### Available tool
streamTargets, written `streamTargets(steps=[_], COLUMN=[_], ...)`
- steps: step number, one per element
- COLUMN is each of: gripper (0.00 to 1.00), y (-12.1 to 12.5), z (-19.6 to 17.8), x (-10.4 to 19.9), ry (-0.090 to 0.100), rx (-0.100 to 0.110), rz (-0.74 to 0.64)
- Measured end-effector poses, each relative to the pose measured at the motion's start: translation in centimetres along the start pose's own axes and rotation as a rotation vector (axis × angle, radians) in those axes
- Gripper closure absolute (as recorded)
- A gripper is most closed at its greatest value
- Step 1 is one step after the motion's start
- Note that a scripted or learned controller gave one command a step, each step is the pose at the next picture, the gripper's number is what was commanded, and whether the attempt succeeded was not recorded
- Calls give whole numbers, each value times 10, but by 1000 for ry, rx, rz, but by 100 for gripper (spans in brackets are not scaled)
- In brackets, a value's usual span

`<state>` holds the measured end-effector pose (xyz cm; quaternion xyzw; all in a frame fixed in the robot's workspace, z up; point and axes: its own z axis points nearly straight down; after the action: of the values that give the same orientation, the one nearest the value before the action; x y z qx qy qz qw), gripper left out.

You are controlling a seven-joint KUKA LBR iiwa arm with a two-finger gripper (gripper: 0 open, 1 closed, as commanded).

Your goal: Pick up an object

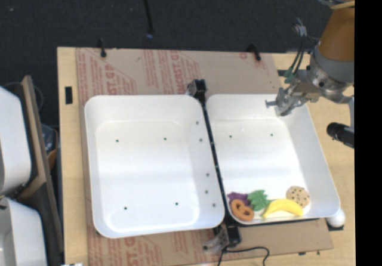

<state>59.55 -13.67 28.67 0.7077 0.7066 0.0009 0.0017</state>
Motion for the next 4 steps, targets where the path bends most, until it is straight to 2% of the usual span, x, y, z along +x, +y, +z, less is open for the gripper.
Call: streamTargets(steps=[1, 2, 3, 4], gripper=[100, 100, 100, 100], y=[-2, 3, 19, 70], z=[75, 26, 89, 87], x=[45, 36, 119, 55], ry=[2, 0, 2, 0], rx=[9, -1, 8, 4], rz=[-4, -1, -7, 3])
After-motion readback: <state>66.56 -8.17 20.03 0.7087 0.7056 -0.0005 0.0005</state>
